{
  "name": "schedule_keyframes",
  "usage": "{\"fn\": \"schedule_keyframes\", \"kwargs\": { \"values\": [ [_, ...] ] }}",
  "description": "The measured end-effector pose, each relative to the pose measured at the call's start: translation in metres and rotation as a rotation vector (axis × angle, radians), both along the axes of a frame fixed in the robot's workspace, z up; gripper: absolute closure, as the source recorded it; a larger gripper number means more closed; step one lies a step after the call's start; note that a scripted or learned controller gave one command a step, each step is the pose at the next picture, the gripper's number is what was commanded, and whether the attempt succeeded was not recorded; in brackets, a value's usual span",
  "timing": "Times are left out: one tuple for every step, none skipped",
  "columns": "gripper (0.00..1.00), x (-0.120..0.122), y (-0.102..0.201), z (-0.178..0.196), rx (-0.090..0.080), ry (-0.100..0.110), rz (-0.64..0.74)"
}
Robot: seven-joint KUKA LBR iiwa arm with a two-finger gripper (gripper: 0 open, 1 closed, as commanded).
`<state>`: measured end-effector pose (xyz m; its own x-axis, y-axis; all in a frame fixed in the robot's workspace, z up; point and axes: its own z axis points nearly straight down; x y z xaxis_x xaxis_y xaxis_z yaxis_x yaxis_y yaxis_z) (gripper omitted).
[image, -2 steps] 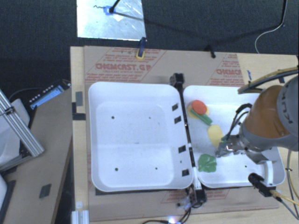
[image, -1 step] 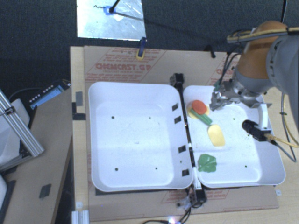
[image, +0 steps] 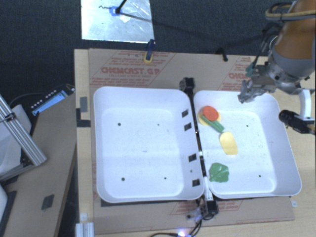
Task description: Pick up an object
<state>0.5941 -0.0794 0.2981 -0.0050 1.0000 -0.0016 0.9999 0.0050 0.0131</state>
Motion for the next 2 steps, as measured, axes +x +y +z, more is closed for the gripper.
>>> {"fn": "schedule_keyframes", "kwargs": {
  "values": [
    [1.0, 0.021, 0.091, 0.038, 0.005, 0.005, 0.009],
    [1.0, -0.005, 0.152, 0.02, 0.004, 0.014, 0.006]
  ]
}}
